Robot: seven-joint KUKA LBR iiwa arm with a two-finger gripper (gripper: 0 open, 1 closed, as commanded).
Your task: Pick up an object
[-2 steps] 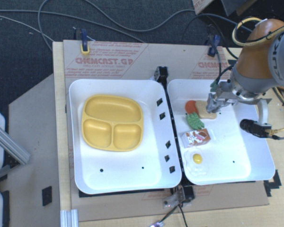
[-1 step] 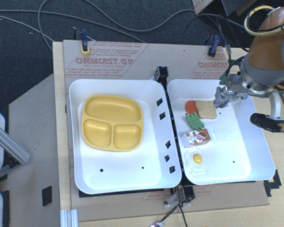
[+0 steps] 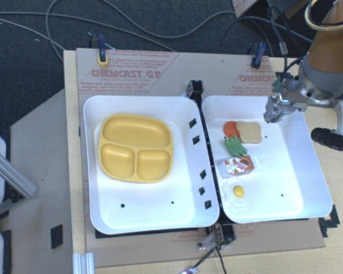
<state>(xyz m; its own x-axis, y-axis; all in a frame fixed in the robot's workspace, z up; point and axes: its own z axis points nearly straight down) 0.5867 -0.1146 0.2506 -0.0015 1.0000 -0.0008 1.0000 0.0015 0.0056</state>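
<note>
On brown printed board over dark carpet sit two glossy white bins [image 3: 308,153]; gripper [image 3: 272,114], grip unclear, hovers beside square toast [image 3: 250,133].

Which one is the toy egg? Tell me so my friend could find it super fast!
Look at the right white bin, the one with the little toy foods lined up near its left wall. Follow that line down to the end nearest the camera: the fried egg is last, just below the red-and-white packet. It is the only flat white blob with a round yellow yolk in the middle.
</note>
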